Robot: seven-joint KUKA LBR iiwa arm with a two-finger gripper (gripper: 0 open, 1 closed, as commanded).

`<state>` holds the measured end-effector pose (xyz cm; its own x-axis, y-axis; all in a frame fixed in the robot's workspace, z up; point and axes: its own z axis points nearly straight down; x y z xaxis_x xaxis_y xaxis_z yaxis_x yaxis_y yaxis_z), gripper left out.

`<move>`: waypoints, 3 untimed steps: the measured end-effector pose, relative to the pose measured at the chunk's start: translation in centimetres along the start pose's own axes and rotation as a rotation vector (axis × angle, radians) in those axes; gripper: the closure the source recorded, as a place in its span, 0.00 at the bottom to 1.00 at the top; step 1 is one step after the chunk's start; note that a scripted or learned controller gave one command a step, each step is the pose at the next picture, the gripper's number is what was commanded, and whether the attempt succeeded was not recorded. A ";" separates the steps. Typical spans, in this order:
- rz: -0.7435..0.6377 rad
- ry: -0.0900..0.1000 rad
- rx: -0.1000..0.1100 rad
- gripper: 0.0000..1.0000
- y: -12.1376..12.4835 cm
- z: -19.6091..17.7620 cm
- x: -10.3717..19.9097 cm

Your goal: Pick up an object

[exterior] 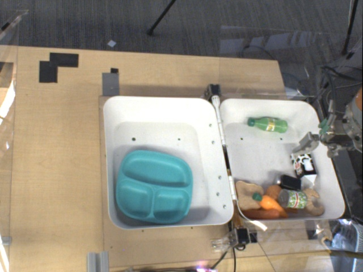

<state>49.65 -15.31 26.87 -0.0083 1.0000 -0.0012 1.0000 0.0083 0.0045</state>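
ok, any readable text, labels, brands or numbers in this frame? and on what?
Nothing is legible in the camera view.
green bottle: yellow label, print too blurred to read.
black-and-white carton: markings too small to read.
small bottle with a green and red label: blurred, unreadable.
black patches on the bench: plain shapes, no writing visible.

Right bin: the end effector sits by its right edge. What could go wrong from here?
The end effector hangs close to the right bin's wall; a descent may clip it. The can, carrot and plush toy lie heaped together, so a grasp there may slip or catch two.
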 end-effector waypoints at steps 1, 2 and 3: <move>0.021 -0.009 -0.020 0.00 3.9 14.7 -3.7; 0.349 0.002 -0.028 0.00 6.9 16.2 -4.4; 0.213 -0.001 -0.027 0.00 8.7 16.3 -4.5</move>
<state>58.47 -19.80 10.65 0.2034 0.9791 0.0014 0.9786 -0.2034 0.0319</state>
